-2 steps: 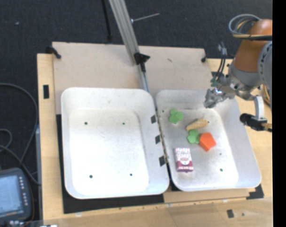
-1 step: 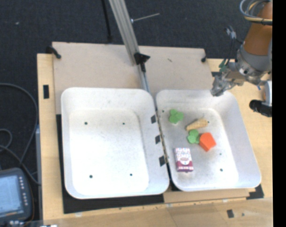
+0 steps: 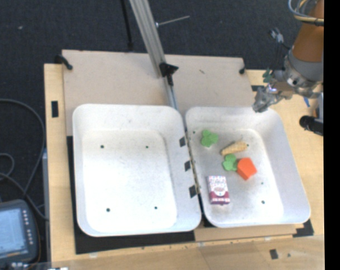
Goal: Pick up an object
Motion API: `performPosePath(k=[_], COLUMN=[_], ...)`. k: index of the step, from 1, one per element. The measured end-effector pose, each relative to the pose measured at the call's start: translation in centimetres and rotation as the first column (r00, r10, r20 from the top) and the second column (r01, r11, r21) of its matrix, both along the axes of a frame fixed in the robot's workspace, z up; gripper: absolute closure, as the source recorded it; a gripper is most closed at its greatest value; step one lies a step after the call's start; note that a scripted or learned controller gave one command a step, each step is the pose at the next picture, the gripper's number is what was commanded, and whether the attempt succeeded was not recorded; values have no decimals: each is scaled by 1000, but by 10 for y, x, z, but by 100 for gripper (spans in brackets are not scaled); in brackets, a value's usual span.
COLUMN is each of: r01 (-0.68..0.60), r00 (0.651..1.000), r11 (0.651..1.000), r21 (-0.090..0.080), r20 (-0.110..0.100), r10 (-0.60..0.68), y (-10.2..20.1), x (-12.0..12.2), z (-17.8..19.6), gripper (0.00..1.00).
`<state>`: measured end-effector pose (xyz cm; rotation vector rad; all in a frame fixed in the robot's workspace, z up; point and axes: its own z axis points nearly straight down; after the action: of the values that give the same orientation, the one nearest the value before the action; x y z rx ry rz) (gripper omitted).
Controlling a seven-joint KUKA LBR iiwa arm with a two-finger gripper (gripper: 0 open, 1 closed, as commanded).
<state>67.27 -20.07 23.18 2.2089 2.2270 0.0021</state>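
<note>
- The right bin (image 3: pixel 282 151) serves as the landmark for every position below.
- The gripper (image 3: pixel 262 103) hangs just above the far right corner of the right bin, at its rim. It is well apart from all objects in the bin.
- Whether the gripper is open or closed cannot be told at this size and angle; nothing can be seen in its grasp.
- The arm (image 3: pixel 308 38) rises from the gripper toward the far right, beyond the right bin, with its orange band above the wrist.
- A green block (image 3: pixel 209 139) lies in the far left part of the right bin.
- A tan cone-shaped piece (image 3: pixel 235 147) lies near the middle of the right bin, just right of the green block and apart from it.
- A second green block (image 3: pixel 230 163) lies just on the near side of the tan piece.
- An orange block (image 3: pixel 246 168) lies beside the second green block, on its right; the two appear to touch.
- A small dark red and white box (image 3: pixel 218 189) lies flat in the near left part of the right bin, close to its left wall.
- The left bin (image 3: pixel 85 167) sits against the left side of the right bin.
- Both bins rest on the surface (image 3: pixel 57 151).
- A metal pole (image 3: pixel 150 32) rises at a slant from behind the far left corner of the right bin.
</note>
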Motion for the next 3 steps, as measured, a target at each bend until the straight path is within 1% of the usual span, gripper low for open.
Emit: performPosePath(k=[1, 2, 3], r01=[4, 2, 3], r00=[1000, 1000, 1000], r11=[1000, 1000, 1000], r21=[1, 4, 4], r20=[-3, -4, -4], r10=[-4, -2, -2], y=[44, 100, 143], x=[-24, -37, -68], z=[13, 13, 17], gripper=[100, 100, 100])
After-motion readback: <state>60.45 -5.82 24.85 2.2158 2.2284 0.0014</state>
